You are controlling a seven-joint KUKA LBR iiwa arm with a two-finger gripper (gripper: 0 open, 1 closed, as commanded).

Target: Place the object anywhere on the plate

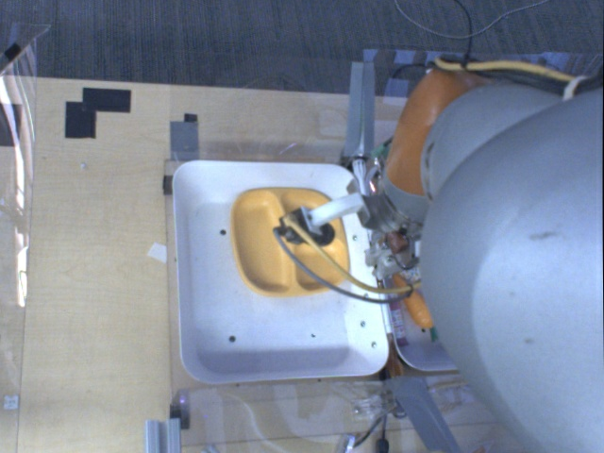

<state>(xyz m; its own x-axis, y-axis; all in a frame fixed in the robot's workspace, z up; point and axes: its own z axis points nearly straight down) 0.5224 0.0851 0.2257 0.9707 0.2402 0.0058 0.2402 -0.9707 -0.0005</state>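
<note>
A yellow plate (269, 243) with moulded compartments lies in the left white bin (274, 352), slightly left of the bin's middle. My gripper (393, 258) hangs over the seam between the two bins, just off the plate's right rim. A small orange object (421, 311) shows just below the gripper, at the left edge of the right bin. The arm's bulk hides whether the gripper holds it.
The big grey arm (514, 253) with its orange band (415, 130) covers nearly all of the right bin (415, 359). A metal post (359, 102) stands behind the bins. Black tape marks (94, 109) lie on the wooden bench at far left.
</note>
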